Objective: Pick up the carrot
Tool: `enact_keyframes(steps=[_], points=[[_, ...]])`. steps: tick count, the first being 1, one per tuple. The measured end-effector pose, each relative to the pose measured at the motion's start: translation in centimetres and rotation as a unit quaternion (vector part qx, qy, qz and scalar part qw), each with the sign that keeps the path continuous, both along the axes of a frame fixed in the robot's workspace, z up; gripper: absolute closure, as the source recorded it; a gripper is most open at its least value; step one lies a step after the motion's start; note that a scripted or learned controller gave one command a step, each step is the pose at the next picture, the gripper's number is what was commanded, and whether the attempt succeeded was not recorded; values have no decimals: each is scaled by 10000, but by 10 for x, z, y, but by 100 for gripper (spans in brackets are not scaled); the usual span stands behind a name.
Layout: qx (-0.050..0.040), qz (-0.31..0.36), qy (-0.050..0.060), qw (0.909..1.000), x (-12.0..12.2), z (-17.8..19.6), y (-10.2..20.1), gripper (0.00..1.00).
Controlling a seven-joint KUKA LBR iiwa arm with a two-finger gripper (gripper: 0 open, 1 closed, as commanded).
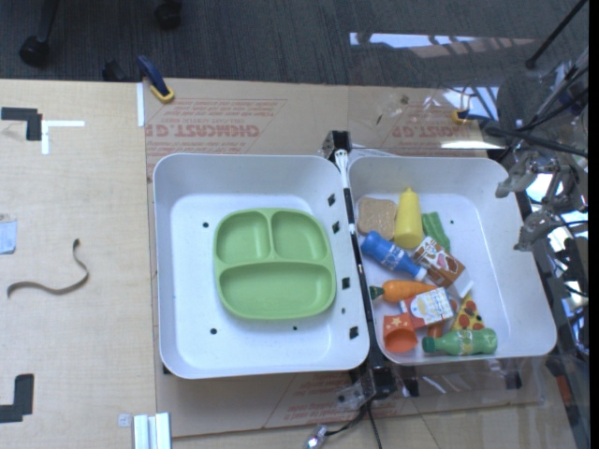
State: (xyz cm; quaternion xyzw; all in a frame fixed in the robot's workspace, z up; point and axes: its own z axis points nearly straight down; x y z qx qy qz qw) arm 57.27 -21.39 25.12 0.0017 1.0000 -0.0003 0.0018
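Carrot [404, 290] lies low in the right bin [520, 279] — squeezed between the blue bottle [391, 254] and a small juice box [433, 304], likely just dumped there — while the green plate [275, 265] sits alone in the left bin [178, 279], and I cannot tell how the gripper is set.
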Motion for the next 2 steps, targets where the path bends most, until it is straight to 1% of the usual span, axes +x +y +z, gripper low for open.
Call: enact_keyframes(steps=[1, 2], points=[[6, -822, 12, 9966, -60, -81, 65, 0], [4, -1912, -12, 9816, -55, -145, 110, 0]])
